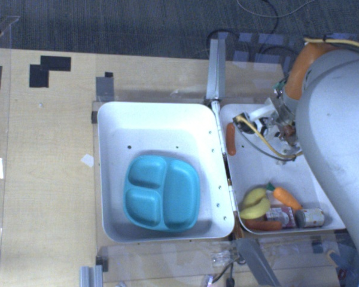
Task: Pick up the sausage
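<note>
The tool (274, 124) hangs over the upper part of the right bin (260, 175), under the arm's (338, 130) grey bulk and orange band; its end is a tangle of dark parts and a yellow cable (269, 148), and whether it is spread or pressed together cannot be told. Nothing can be made out between its tips. The arm covers the right bin's 3 o'clock side.

The sausage (230, 139) lies upright along the right bin's 9 o'clock wall, at about 9 o'clock from the tool, near but apart from it.

At the bin's 6 o'clock end sit a banana (255, 204), a carrot (285, 197), a reddish item (264, 224) partly hidden under the banana, and a small packet (308, 217) too blurred to name.

The left bin (158, 121) holds a blue divided tray (163, 193) toward 6 o'clock. Both bins rest on the bench (48, 172).
</note>
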Robot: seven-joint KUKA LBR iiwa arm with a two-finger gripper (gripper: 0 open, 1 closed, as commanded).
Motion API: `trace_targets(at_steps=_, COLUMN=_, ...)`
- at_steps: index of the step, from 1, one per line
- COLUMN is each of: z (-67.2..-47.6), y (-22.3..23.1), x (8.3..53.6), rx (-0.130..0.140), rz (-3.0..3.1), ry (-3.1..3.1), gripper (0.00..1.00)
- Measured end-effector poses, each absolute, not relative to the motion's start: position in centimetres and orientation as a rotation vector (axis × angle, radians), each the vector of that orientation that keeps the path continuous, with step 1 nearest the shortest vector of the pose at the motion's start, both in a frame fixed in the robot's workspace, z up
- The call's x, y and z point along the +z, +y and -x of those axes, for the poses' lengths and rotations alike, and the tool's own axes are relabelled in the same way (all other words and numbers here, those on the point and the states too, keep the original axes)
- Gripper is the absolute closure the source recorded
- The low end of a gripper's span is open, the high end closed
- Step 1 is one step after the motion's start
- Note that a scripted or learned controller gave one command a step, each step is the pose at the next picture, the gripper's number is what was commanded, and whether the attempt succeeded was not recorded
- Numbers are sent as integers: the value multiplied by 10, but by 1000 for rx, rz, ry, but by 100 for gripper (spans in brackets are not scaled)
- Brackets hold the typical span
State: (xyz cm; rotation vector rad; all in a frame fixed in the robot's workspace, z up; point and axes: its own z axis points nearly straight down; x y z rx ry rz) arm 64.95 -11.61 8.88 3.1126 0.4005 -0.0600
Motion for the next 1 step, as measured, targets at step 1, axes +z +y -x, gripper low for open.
trace_targets(at_steps=1, z=-652, y=-116, x=89, rx=-67, rz=-3123, ry=355, gripper=0)
